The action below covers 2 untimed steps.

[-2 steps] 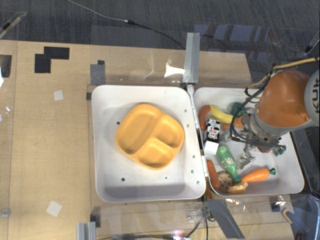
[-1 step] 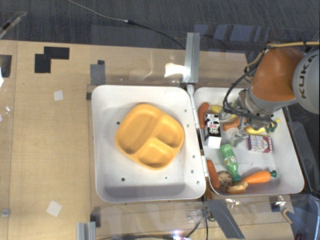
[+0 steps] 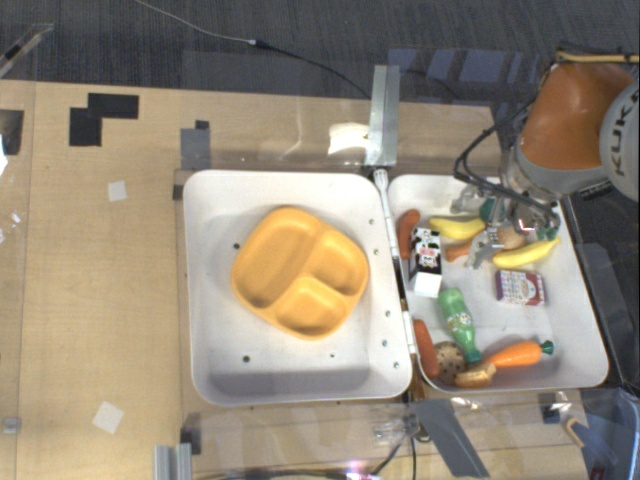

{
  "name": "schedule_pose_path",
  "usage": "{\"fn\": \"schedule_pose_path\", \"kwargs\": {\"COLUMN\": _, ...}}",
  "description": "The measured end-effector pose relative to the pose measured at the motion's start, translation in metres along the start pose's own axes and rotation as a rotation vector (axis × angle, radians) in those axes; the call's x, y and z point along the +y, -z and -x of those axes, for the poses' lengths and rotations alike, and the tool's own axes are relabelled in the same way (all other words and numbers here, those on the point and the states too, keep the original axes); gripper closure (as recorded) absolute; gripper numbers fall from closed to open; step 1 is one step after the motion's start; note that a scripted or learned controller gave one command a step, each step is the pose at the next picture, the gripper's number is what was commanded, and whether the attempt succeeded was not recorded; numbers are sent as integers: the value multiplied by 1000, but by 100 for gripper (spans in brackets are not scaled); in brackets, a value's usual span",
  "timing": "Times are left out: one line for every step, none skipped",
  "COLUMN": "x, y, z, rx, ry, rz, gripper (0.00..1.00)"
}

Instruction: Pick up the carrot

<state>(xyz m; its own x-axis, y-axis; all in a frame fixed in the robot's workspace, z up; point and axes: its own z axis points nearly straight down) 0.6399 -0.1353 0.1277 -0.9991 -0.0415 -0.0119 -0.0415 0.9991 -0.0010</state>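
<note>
Overall light: even, fairly bright, diffuse from overhead.
Glare: white hotspot on the clear plastic sheet behind the bins [image 3: 345, 140]; soft sheen on the shallow white left bin [image 3: 215, 268].
Shadows: soft grey shadow under the yellow divided plastic plate [image 3: 300, 270], falling toward the near left; faint shade along the near wall of that bin.
Sharpness: mildly soft everywhere, compression grain; small toys in the shallow white right bin [image 3: 580, 308] lack fine detail.
Dark zones: dark grey floor [image 3: 200, 8] along the top, low contrast.
Edges: no obvious warping.
</note>
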Motion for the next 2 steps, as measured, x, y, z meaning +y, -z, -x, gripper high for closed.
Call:
{"fn": "schedule_pose_path", "kwargs": {"x": 18, "y": -38, "z": -63, "rx": -1, "ry": 48, "rz": 0, "gripper": 0}}
{"fn": "schedule_pose_path", "kwargs": {"x": 25, "y": -38, "z": -26, "rx": -1, "ry": 134, "rz": -7, "gripper": 0}}
